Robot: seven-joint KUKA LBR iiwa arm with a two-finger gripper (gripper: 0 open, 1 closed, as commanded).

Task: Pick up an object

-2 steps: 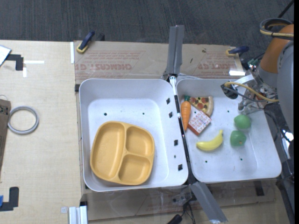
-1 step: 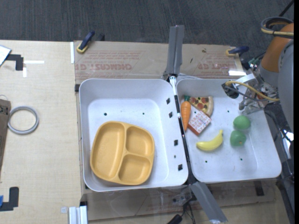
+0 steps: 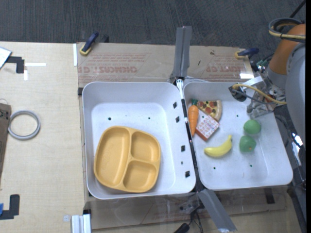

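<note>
The yellow tray (image 3: 128, 159) fills the left bin's (image 3: 92, 101) near edge. At the right bin's (image 3: 272, 178) far-right corner, cables blur the gripper (image 3: 257, 106); whether it grasps anything, I cannot tell.

Dark grey carpet (image 3: 146, 8) behind; light wood bench (image 3: 43, 144), cardboard sheet (image 3: 126, 64).

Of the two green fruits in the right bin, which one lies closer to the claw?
The upper green fruit, just under the claw; the other green fruit lies lower, beside the banana.
</note>
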